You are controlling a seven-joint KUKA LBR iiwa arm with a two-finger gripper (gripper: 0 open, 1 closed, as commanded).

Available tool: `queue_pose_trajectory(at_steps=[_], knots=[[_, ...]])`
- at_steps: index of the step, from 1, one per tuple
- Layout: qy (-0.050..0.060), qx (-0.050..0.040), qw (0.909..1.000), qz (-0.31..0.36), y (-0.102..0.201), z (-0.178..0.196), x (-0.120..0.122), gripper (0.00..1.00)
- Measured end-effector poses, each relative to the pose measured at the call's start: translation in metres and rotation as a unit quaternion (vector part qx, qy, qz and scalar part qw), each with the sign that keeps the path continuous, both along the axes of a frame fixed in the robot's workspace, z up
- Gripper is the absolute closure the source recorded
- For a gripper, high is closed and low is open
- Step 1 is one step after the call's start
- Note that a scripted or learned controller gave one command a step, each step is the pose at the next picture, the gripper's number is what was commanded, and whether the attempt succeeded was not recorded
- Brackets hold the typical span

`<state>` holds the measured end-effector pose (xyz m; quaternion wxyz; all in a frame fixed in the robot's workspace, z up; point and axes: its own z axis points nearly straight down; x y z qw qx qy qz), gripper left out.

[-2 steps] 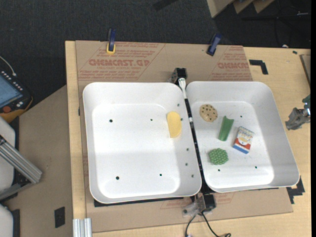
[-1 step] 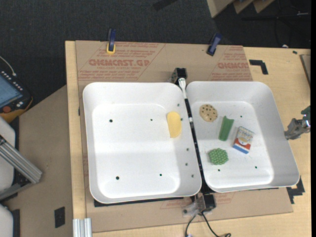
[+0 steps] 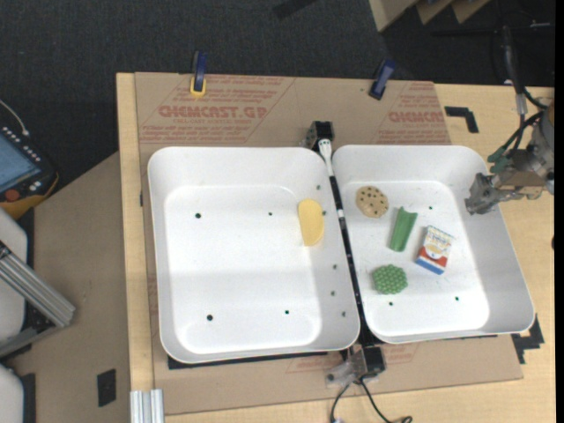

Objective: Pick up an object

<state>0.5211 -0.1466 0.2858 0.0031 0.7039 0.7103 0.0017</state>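
A bench point(image 3: 264, 104) topped with printed cardboard stands on dark carpet and carries two shallow white bins side by side, a left bin point(image 3: 238, 333) and a right bin point(image 3: 493, 311). Nearest the camera, cables and a small clamp point(image 3: 361, 364) sit at the front edge where the bins meet. In the right bin, closest to the front, lies a round green bumpy object point(image 3: 389, 278). Just beyond and to its right is a small carton point(image 3: 434, 248) in red, white and blue, lying tilted. A green stick-shaped piece point(image 3: 403, 228) lies between the carton and a cookie point(image 3: 372, 202) farther back. In the left bin a yellow oblong object point(image 3: 310, 221) lies near the wall shared with the right bin. At the right bin's far right rim, the end effector point(image 3: 483, 195) hangs well apart from all the objects; whether it is open or closed cannot be told, and nothing is seen in its grasp. At the bench's back edge are two clamps point(image 3: 199, 76).
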Motion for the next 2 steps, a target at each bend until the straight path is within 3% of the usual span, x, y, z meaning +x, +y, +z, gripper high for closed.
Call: queue_pose_trajectory(at_steps=[1,2], knots=[[0.0,-0.0022,1.0,-0.008,-0.076,0.031,-0.022,1.0],[0.005,0.0016,1.0,-0.006,-0.078,0.001,-0.043,1.0]])
